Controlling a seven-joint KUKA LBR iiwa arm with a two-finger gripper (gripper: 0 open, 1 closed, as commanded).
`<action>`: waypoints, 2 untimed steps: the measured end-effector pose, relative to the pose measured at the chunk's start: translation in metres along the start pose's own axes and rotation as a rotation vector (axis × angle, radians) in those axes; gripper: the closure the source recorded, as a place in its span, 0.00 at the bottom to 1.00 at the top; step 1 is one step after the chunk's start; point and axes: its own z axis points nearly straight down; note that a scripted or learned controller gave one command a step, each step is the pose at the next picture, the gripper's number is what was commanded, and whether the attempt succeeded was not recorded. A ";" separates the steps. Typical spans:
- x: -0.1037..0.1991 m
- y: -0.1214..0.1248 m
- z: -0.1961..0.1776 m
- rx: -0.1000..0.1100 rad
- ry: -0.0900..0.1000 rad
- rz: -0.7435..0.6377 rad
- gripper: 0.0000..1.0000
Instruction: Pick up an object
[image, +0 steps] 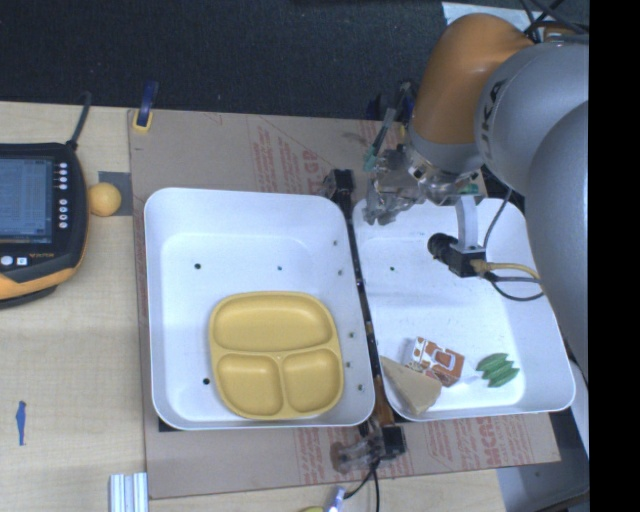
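My gripper (383, 212) hangs over the far left corner of the right bin (500, 300), below the arm's orange band. Nothing shows between its fingers. Near the right bin's front edge lie a small orange-and-white box (435, 358), a tan wedge-shaped piece (408, 386) and a green leafy item (497, 368). These three sit well in front of the gripper. In the left bin (180, 240) rests a yellow divided plate (275, 354).
A black cable with a connector (455, 252) trails across the right bin from the arm. A teach pendant (35, 220) and a small yellow ball (104, 198) lie on the bench to the left. The arm's grey body covers the right side.
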 end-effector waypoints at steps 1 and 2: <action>-0.062 -0.045 0.000 0.000 -0.002 0.003 1.00; 0.024 -0.009 0.000 -0.001 0.000 -0.001 1.00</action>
